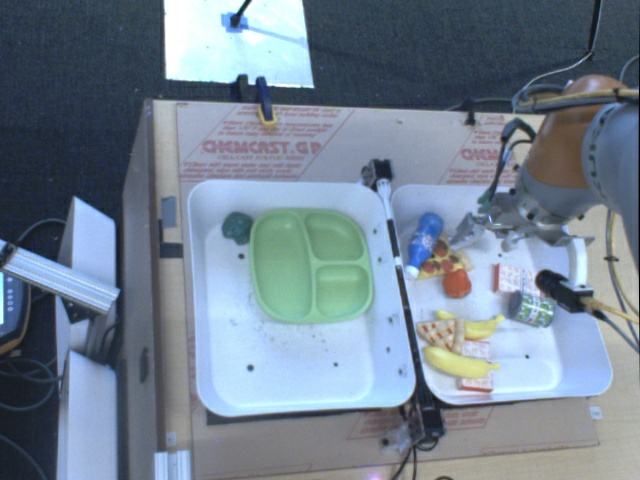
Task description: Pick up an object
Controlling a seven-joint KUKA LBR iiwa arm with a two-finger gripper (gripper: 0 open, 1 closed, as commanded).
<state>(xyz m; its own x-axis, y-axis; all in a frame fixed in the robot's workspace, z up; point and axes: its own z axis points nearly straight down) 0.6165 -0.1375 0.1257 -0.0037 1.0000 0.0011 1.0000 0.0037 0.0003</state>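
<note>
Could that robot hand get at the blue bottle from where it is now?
Probably yes. The hand hangs over the right bin, just right of the bottle, with nothing between them. The bottle lies on top beside the pizza slice, uncovered.

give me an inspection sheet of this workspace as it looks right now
surface: two shallow white bins side by side, left bin and right bin, on a bench lined with printed brown paper
job's things: right bin holds a blue bottle, pizza slice, red ball, two bananas, small can and small red and white packets
clutter: left bin holds a green divided tray with a dark green lump beside its left edge
grippers: gripper over the back of the right bin, nothing seen held
cables: dark cables above the arm
surroundings: dark carpet, pale sheet on the floor
</note>
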